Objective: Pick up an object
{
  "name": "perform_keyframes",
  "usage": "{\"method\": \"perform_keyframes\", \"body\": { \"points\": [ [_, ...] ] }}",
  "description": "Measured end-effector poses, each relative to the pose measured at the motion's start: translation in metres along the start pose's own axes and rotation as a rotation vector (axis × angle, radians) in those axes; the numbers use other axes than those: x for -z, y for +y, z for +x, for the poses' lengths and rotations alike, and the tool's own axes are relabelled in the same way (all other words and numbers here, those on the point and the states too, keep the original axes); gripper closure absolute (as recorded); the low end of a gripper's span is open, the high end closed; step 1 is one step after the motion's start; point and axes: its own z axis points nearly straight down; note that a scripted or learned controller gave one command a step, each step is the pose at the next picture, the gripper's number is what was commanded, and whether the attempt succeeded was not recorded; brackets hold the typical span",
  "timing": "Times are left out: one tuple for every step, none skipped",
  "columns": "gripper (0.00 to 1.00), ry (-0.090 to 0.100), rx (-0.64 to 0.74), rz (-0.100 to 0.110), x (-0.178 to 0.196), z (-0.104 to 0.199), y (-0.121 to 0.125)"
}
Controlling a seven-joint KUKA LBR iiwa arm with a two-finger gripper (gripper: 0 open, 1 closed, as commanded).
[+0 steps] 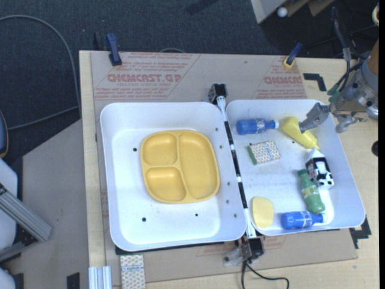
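Nearest, a blue bottle (301,220) lies at the bin's (355,191) front edge; the claw (328,116), fingers apart, flanks the yellow object (299,132) by the far edge.

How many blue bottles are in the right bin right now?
2. One blue bottle lies at the far side of the right bin, near the divider; the other lies along its near edge. None seems hidden.

The arm (367,83) is cut off by the right edge.
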Motion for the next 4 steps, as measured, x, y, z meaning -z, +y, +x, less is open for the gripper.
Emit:
{"method": "perform_keyframes", "body": {
  "points": [
    [0.00,0.000,0.001,-0.001,-0.081,-0.013,0.091],
    [0.00,-0.001,-0.001,0.000,-0.196,-0.049,0.108],
    [1.00,-0.003,0.001,-0.004,-0.184,-0.049,0.109],
    [1.00,0.001,0.001,0.000,-0.195,0.022,0.109]
  ]
}}
